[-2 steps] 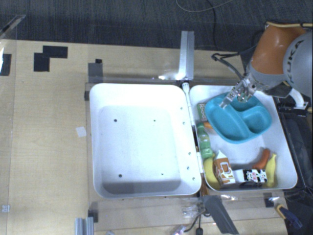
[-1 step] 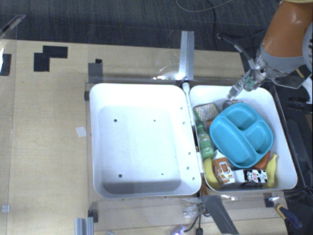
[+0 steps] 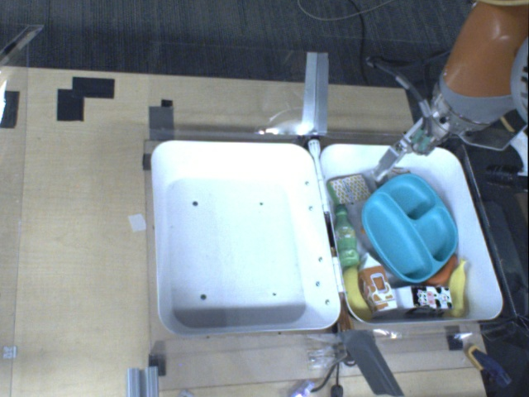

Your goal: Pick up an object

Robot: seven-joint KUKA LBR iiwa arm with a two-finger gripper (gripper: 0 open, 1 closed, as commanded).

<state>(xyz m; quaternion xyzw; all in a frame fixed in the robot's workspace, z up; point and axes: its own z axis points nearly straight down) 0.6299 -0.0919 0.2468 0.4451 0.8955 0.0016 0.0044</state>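
Gripper (image 3: 388,165) hovers at 12 o'clock of right bin (image 3: 473,180), above blue divided plate (image 3: 411,226); open-or-closed state unreadable. Plate looks light, rigid, slippery: pinch rim.

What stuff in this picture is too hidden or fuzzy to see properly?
- Tool: small and blurred in the camera view; whether it grips anything cannot be told.
- Orange thing: mostly covered by the blue divided plate.
- Yellow banana: its middle is hidden under the small carton.
- Arm: cut off by the top and right edges.
- Green bottle: label too small to read.
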